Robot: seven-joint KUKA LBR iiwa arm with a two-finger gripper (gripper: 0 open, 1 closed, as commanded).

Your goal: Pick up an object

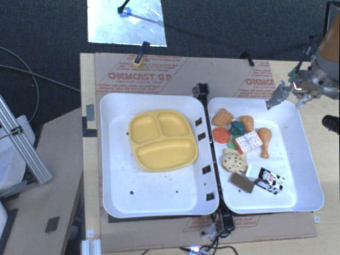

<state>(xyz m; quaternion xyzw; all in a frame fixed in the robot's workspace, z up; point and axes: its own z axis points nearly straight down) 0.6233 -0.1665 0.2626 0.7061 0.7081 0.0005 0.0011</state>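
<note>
Dark carpet bg, wooden bench (175, 70) w/ printed cardboard sheet under two white bins side by side. Shiny square sheet (126, 14) lies on floor above bench, black cables run across carpet.

Camera view: left bin (114, 158) holds a yellow divided plate (162, 141), three compartments, sitting about mid-bin. Right bin (303, 158) holds toy food clustered in its left half: orange wedge (222, 117) at top, red round piece (221, 135) below it, teal piece (237, 127) beside, drumstick (263, 140) to the right, red/white box (248, 142) in the middle, cookie (232, 161) lower, brown bar (242, 182) and black/white cow-print block (270, 180) nearest the front edge. Most pieces touch or overlap neighbours.

Gripper (289, 95) hangs over the top right corner of right bin, arm coming in from right. Two grey fingers spread apart, nothing between them. Well apart from the toy cluster, no contact w/ any object.
</note>
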